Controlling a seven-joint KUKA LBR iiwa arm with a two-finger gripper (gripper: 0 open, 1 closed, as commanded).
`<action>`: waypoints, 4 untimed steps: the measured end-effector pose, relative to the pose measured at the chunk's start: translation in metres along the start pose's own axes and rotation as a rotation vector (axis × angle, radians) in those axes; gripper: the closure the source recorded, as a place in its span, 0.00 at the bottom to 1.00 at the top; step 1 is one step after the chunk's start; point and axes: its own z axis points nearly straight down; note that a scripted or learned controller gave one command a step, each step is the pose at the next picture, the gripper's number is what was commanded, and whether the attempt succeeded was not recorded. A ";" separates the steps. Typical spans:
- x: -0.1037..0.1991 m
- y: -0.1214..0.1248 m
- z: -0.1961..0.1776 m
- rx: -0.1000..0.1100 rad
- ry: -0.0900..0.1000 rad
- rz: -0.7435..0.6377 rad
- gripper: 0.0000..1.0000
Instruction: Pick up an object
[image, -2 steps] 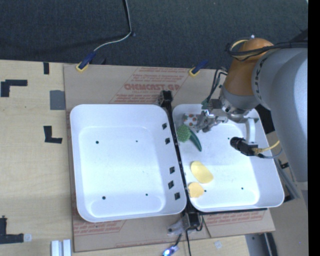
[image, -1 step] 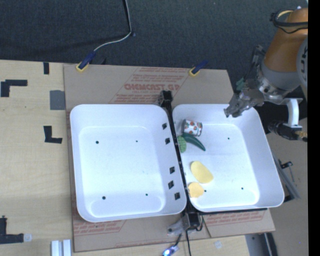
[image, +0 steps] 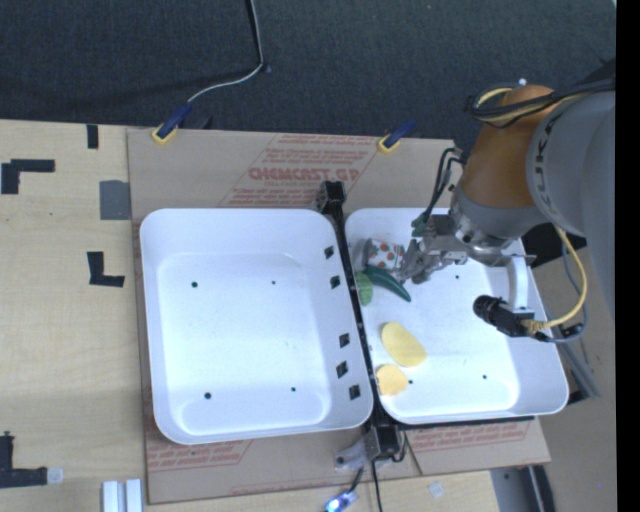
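Observation:
In the camera view my gripper (image: 418, 262) hangs over the upper left part of the right bin (image: 500, 395). A green leaf-shaped object (image: 388, 285) lies just below and left of it, close to the divider. A small grey and red object (image: 382, 249) sits right beside the gripper's left side. Lower in the same bin lie a pale yellow oval piece (image: 403, 344) and a smaller yellow piece (image: 391, 379). Nothing is visibly held.
The left bin (image: 160, 330) is a shallow white tray. A black clip strip (image: 343, 300) runs between the two bins. Cardboard (image: 290, 170) lies under both. The arm's grey body and orange band (image: 510, 150) loom over the right bin's upper right corner.

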 end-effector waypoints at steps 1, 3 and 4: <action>-0.043 0.024 -0.147 -0.027 -0.008 0.004 1.00; -0.099 0.005 -0.360 -0.017 -0.006 0.004 1.00; -0.095 -0.084 -0.176 0.011 0.003 0.007 1.00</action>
